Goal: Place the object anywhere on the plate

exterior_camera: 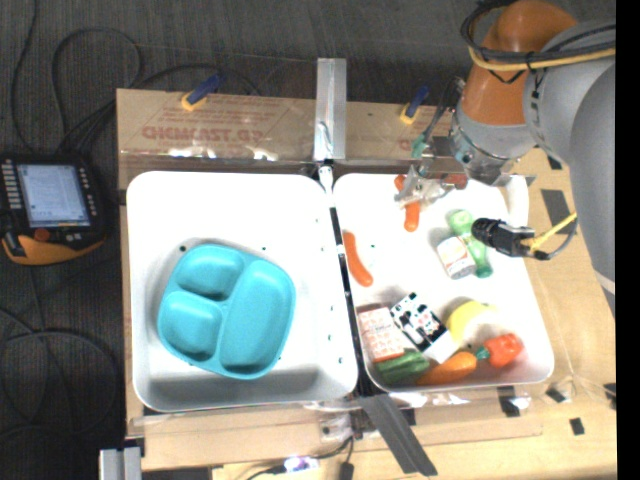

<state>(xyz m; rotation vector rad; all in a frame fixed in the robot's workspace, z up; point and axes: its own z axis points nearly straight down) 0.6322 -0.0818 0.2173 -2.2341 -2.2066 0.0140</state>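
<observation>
Orange carrot piece (411,218), long axis upright, sits pinched in your end effector (412,200) over the right bin's (520,298) far corner; blue plate (226,311) lies well left, nearer you.

Dark grey carpet (220,18) is lying around the wooden surface (230,128), black cables (75,58) are trailing across it, and a handheld control pendant (48,206) with a lit screen is resting at the left.
</observation>
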